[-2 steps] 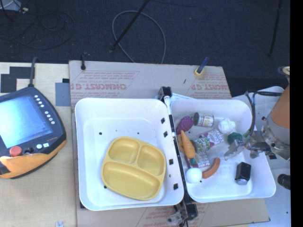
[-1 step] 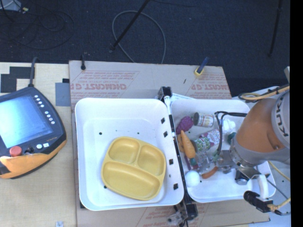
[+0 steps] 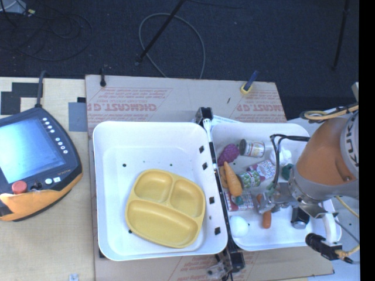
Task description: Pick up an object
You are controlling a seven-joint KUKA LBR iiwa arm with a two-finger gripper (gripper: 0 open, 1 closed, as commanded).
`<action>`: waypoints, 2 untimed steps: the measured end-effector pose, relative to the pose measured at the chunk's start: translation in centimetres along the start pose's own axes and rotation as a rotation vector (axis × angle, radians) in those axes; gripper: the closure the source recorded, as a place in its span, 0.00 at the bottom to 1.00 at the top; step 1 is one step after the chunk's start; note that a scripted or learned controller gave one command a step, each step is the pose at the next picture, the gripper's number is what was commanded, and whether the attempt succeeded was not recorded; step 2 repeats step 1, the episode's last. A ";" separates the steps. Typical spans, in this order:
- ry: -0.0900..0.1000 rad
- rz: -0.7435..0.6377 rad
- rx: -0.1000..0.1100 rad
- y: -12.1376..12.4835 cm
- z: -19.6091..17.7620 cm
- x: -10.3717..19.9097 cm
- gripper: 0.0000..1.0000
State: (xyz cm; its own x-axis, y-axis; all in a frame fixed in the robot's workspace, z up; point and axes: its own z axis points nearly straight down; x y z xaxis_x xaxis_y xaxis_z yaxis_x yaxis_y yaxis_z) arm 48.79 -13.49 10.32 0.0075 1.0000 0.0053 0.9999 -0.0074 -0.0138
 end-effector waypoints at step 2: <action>-0.002 -0.016 -0.017 4.6 -8.6 8.1 1.00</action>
